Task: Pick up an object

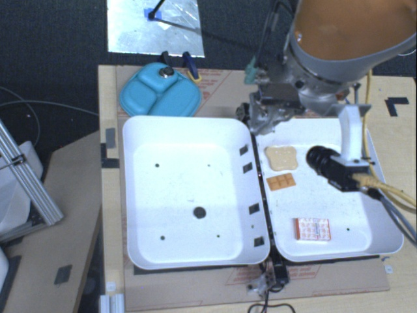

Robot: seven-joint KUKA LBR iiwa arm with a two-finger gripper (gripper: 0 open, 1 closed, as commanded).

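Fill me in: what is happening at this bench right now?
A KUKA arm reaches in over the right bin, its gripper down at the bin's far left corner. A beige slice, an orange waffle piece and a red patterned card lie loose in that bin. Nothing looks picked up yet.

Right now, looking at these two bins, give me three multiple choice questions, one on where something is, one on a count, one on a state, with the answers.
1. Which bin holds the toast-shaped piece?
A. the left bin
B. the right bin
C. neither

2. How many small flat things lie in that bin?
A. one
B. three
C. six

3. How does the blue divided plate lie?
A. on the bench behind the left bin
B. inside a bin
C. between the gripper's fingers

Answers: 1 B, it lies near that bin's back left corner. 2 B, the toast piece, the orange waffle square and the red-patterned card. 3 A, it rests outside the bins.
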